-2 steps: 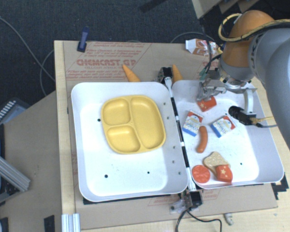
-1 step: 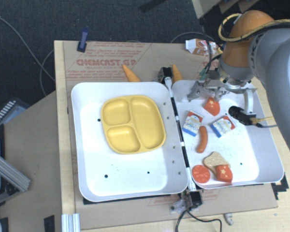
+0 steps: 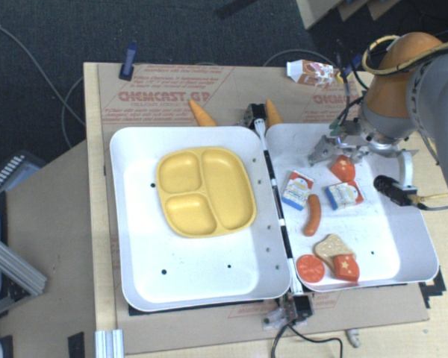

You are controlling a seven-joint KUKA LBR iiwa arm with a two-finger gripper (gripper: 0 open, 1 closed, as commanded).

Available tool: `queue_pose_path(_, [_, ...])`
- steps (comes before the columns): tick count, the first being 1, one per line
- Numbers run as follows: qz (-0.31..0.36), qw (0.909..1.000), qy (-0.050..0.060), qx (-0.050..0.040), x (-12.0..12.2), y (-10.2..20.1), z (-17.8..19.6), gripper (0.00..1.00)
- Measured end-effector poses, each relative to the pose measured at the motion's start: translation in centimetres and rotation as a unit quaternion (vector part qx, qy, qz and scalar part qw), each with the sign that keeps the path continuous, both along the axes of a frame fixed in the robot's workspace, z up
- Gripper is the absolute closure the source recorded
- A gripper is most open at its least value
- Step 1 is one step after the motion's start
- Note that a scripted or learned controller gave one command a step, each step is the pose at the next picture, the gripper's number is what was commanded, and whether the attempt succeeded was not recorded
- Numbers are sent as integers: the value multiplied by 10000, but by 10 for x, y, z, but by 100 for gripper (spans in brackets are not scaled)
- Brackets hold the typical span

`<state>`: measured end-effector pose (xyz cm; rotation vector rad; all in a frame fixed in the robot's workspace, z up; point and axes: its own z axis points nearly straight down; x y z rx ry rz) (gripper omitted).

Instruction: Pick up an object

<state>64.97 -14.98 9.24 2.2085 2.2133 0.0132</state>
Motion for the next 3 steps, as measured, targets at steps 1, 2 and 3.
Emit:
queue_pose_path(1, [3,10000,2,4,-11,-22,0,0])
queue_pose_path(2, [1,10000,-1,3,-24,-38,0,0])
queue_pose_path(3, [6,10000,9,16,-31,-48,-1,0])
